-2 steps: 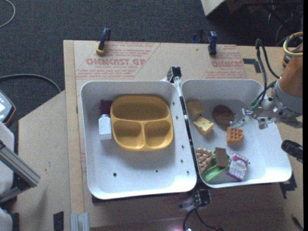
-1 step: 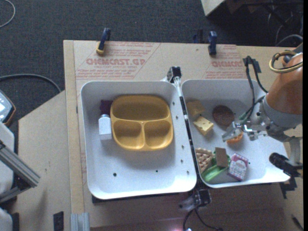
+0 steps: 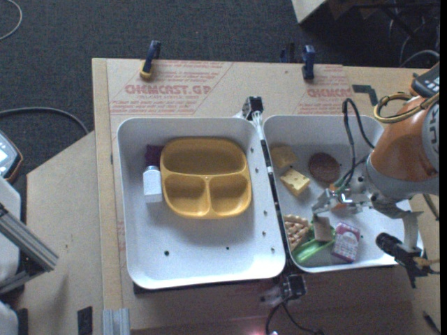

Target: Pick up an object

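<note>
In the right bin point(image 3: 274, 128) several small things lie scattered: a brown round patty point(image 3: 323, 166) near the upper middle, a pale bread piece point(image 3: 283, 156) and a yellow cheese wedge point(image 3: 295, 181) to its left, and along the lower edge a heap of beans point(image 3: 296, 226), a green pod point(image 3: 312, 250), a small tan block point(image 3: 323, 227) and a pink packet point(image 3: 346, 243). They crowd the lower left corner of that bin, close against the wall it shares with the left bin point(image 3: 129, 208); the middle of the right bin floor is the barest stretch.

The gripper point(image 3: 334, 202) hangs low over the right-centre of this bin, the grey and orange arm point(image 3: 405, 152) reaching in from the frame's right. Its fingers are a dark tangle from here (whether apart or together, I cannot tell). The tan block sits just below it, the pink packet below and to the right, the patty above.

In the left bin a yellow divided tray point(image 3: 206, 176) fills the upper middle, with a small white bottle point(image 3: 152, 184) just beside its left edge.
</note>
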Robot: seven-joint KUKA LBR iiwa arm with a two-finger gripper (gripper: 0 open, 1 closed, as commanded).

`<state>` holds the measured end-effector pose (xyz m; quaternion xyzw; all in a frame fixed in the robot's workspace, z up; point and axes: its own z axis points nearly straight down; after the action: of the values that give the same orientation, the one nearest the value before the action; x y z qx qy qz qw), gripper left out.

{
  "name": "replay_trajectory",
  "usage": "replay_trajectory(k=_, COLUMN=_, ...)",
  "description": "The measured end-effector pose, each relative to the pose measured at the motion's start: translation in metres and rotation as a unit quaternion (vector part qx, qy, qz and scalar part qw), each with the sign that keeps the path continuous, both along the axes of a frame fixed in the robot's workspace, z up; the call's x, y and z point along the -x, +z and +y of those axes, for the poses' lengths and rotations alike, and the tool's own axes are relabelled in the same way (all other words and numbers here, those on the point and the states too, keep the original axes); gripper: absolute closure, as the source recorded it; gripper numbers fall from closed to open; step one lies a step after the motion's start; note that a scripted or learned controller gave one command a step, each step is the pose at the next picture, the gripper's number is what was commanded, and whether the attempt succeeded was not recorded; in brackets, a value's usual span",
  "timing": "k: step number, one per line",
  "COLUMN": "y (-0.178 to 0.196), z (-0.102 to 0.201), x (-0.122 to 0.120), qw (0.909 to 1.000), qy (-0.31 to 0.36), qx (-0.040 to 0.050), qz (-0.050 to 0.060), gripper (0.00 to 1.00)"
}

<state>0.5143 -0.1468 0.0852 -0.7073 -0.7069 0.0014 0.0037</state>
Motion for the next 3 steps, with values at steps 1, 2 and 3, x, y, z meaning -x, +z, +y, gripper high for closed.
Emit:
replay_trajectory(k=1, y=0.014, z=-0.001, x=-0.002, qw=1.0000, qy=-0.001, qx=0.0016, qz=-0.004, gripper=1.00)
replay_trajectory(k=2, y=0.063, z=0.003, x=-0.012, qw=1.0000, qy=0.001, qx=0.0029, qz=-0.007, gripper=1.00)
replay_trajectory(k=3, y=0.108, z=0.006, x=-0.019, qw=1.0000, qy=0.001, qx=0.0028, qz=-0.007, gripper=1.00)
